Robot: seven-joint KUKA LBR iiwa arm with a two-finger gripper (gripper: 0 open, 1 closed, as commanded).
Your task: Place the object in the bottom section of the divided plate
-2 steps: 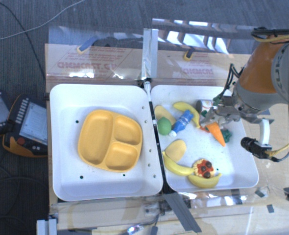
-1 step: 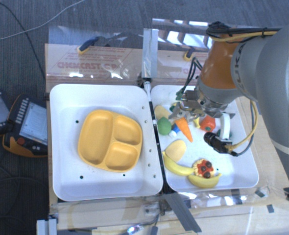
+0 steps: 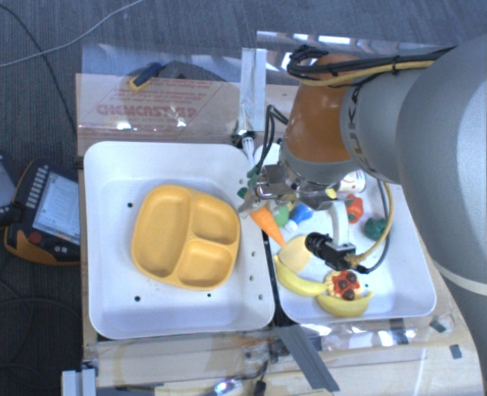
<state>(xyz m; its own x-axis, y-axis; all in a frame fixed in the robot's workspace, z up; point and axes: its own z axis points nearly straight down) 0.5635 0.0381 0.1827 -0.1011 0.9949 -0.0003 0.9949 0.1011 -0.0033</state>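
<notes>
Grey carpet, cables, desk with two white bins. Left bin (image 3: 99,304) holds the yellow divided plate (image 3: 186,236), all sections bare. Arm sits over the right bin (image 3: 417,295); tool (image 3: 297,190) low above the toy pile, can't tell its state. Likely target: orange carrot (image 3: 268,223), small, tapered, at the bin's left edge beside a banana (image 3: 297,283). Risk: crowding, so a miss or double pick.
</notes>
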